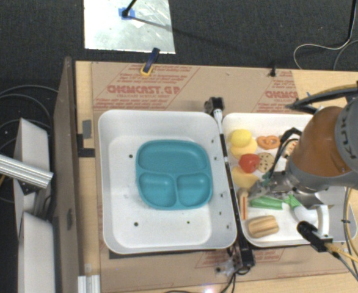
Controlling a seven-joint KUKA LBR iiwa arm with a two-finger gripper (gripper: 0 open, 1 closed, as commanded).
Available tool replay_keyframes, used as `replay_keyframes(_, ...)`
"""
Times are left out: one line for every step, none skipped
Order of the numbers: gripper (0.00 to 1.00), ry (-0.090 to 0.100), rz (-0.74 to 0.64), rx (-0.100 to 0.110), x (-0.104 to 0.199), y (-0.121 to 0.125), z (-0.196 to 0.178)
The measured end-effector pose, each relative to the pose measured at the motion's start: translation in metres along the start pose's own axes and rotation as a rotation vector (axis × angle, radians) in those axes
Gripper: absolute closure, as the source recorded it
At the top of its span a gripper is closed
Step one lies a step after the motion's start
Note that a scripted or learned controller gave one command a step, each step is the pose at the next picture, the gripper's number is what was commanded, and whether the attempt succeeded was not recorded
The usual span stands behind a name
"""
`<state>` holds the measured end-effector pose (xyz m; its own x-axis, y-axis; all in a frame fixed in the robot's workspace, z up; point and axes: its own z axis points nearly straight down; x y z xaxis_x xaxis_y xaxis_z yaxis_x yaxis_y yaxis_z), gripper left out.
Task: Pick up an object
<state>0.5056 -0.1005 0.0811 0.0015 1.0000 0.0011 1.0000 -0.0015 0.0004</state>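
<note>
The right bin point(277, 119) holds several toy foods. At its left side lie a yellow piece point(241, 140), a red tomato point(249, 162), a round cookie point(265, 161) and a pale yellow wedge point(244, 179). An orange pretzel shape point(267, 141) lies further back. A green piece point(266, 204) and a tan bread roll point(263, 226) lie near the front. My gripper point(266, 185) hangs low over the bin's middle, just above the green piece and right of the wedge. The arm point(325, 148) hides the bin's right half.
The left bin point(124, 224) bears a teal divided plate point(173, 174). A thin orange stick point(242, 207) lies by the divider between the bins. A black cable point(284, 145) loops over the right bin. Cardboard lines the bench behind both bins.
</note>
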Motion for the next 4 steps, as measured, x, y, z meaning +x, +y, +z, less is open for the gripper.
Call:
replay_keyframes(0.0, -0.002, -0.009, -0.008, 0.015, 0.074, -0.004)
replay_keyframes(0.0, 0.0, -0.005, 0.009, -0.002, 0.165, -0.005)
replay_keyframes(1.0, -0.003, -0.007, 0.011, -0.003, 0.161, -0.014)
replay_keyframes(1.0, -0.001, -0.003, -0.007, 0.007, 0.137, -0.102)
